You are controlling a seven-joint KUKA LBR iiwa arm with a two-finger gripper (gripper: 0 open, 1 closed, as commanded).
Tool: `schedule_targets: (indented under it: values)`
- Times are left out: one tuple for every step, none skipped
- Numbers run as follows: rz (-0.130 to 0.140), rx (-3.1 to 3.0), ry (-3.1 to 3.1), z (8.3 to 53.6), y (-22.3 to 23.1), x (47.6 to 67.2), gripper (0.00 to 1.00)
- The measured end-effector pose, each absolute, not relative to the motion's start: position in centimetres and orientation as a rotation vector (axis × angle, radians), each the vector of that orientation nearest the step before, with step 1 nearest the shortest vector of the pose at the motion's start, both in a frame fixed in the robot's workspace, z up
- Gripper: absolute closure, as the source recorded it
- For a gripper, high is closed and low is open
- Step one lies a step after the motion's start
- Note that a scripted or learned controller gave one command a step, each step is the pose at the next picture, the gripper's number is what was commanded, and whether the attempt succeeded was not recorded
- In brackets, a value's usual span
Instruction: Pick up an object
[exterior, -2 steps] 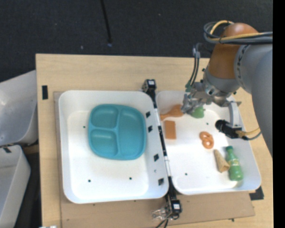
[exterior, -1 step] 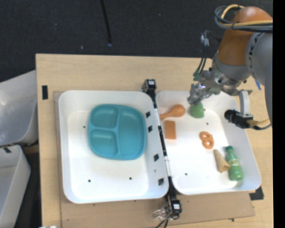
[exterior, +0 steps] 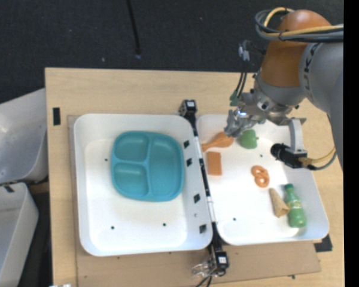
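Gripper (exterior: 236, 126): fingertips blurred, their stance indistinct. Green object (exterior: 249, 139) just beside gripper: upper part hidden by wrist. Arm (exterior: 299, 58) beyond gripper: cut off at right edge.

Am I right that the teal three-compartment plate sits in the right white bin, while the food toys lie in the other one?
Not quite: the camera view shows the teal three-compartment plate in the left white bin. The food toys, like the orange pretzel, lie in the right white bin.

I see a teal divided plate (exterior: 148, 165) in the white left bin (exterior: 96, 220); an orange pretzel (exterior: 260, 176), green bottle (exterior: 295, 207) and tan cone (exterior: 279, 202) opposite.
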State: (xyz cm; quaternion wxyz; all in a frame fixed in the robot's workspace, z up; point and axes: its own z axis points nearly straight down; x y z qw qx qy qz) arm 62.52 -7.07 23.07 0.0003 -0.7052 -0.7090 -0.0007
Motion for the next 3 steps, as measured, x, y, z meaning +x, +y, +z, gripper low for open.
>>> schedule_targets:
  values:
    - [0.0, -2.215, -2.227, 22.5, -2.2, 61.2, 1.0]
    - [-0.002, -2.213, -2.228, 23.5, 2.1, 59.9, 1.0]
    - [-0.002, -2.211, -2.228, 24.7, 7.0, 58.1, 1.0]
